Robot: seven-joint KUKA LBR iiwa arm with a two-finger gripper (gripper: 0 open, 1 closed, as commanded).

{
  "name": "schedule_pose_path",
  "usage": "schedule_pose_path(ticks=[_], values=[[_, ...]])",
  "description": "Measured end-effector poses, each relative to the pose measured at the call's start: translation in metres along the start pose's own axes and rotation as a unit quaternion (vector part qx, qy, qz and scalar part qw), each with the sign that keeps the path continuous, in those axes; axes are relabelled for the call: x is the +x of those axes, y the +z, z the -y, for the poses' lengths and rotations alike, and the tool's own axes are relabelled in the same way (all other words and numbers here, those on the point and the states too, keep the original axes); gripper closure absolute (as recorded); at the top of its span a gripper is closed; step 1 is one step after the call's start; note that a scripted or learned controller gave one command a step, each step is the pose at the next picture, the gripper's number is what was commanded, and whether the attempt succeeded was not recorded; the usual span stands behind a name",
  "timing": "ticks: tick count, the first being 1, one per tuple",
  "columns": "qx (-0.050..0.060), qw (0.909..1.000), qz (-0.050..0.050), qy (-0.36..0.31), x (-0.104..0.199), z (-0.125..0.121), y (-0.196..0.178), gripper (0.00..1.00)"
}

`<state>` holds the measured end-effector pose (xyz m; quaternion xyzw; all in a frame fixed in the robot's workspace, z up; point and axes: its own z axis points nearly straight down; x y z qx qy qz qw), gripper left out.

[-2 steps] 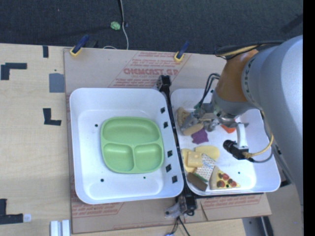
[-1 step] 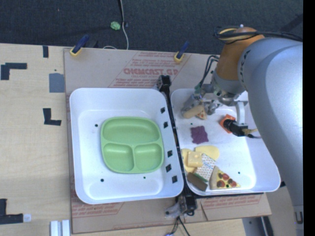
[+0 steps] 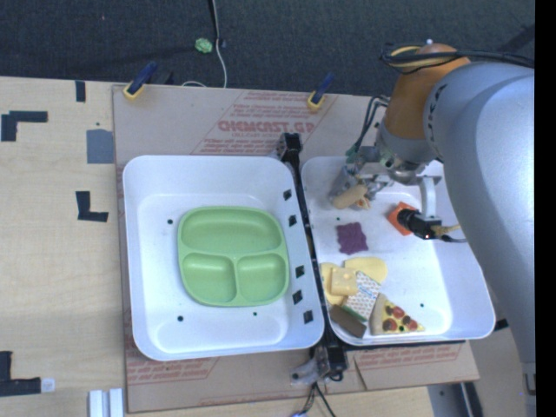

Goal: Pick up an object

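Observation:
My gripper is low over the far left part of the right bin. A tan, bread-like piece lies right at its tip, touching or nearly touching it. Whether the piece is gripped does not show. Nearer the front lie a purple piece, yellow cheese-like pieces, a pizza slice and a dark brown piece. An orange piece sits to the right of the gripper.
The left bin holds a green divided plate. A black divider with clips runs between the two bins. The grey arm covers the right bin's far right side.

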<state>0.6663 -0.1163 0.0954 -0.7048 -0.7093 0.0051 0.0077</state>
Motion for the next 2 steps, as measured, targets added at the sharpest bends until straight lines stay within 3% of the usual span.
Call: schedule_pose_path(ticks=[1, 2], values=[[-0.010, 1.0000, 0.001, 0.000, 0.078, 0.029, -0.093, 1.00], [-0.008, 1.0000, 0.002, 0.001, 0.123, 0.043, -0.087, 1.00]])
